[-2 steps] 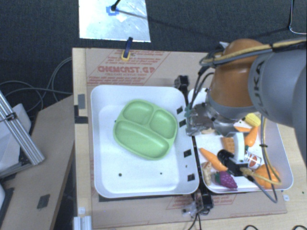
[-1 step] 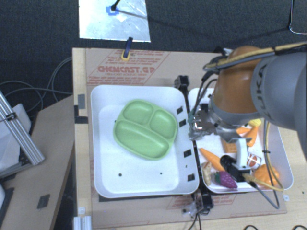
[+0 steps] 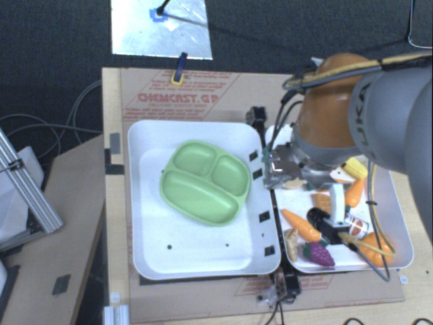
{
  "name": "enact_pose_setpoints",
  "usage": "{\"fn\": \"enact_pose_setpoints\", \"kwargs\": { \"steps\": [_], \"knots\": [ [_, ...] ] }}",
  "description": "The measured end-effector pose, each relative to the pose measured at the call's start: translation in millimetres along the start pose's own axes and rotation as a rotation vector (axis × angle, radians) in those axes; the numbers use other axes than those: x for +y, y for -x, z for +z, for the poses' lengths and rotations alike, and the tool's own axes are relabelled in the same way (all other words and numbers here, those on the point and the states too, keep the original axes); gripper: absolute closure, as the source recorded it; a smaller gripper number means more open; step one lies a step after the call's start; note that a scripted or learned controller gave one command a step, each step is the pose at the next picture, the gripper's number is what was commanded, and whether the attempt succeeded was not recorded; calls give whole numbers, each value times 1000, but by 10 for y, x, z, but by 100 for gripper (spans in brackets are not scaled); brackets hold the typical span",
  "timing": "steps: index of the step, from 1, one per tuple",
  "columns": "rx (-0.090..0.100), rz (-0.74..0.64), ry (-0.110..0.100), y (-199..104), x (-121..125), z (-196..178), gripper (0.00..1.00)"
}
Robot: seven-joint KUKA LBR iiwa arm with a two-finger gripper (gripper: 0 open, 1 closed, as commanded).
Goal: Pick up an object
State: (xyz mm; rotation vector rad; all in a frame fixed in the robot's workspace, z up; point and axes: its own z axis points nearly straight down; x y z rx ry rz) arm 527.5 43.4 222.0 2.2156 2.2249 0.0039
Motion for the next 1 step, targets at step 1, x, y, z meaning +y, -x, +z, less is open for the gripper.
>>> {"fn": "enact_pose_setpoints", "kwargs": {
  "steps": [1],
  "knots": [
    [1, 3, -2, 33, -164, -106, 100]
  ]
}}
